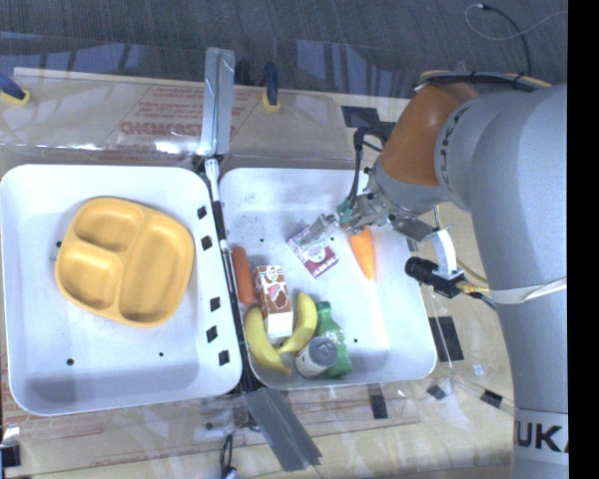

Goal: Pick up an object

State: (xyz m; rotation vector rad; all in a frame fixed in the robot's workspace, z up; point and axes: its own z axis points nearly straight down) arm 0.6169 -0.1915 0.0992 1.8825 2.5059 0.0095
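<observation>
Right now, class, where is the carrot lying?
The carrot lies in the right-hand bin, towards its right side, just right of the small clear packet and directly below the claw.

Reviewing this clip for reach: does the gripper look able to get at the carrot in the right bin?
Probably yes: the gripper hangs right above the carrot, whose upper side is uncovered; the small packet lies just beside it.

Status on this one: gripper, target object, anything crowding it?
Gripper low in right bin, between packet and carrot. Grasp not confirmed. Banana, carton, green bottle clustered at the near edge. Yellow tray in left bin.
</observation>
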